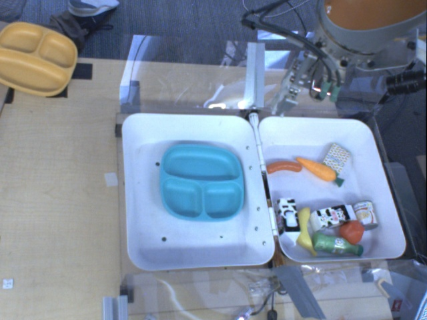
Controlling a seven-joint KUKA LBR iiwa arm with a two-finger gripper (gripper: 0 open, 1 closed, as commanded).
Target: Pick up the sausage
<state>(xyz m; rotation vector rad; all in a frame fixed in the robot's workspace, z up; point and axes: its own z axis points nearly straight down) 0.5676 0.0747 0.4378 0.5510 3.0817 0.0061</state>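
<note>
The slim red-orange sausage lies nearly left-right in the right white bin, left end slightly lower; gripper fingers' state: cannot tell.

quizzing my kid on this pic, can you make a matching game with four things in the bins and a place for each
Things:
1. sausage
2. carrot
3. blue divided plate
4. green bottle

Places:
A. middle of the left bin
B. near the front wall of the right bin
C. by the divider in the right bin, just left of an orange thing
D. upper middle of the right bin, between a red thing and a patterned packet

Pairs: 1-C, 2-D, 3-A, 4-B
</note>
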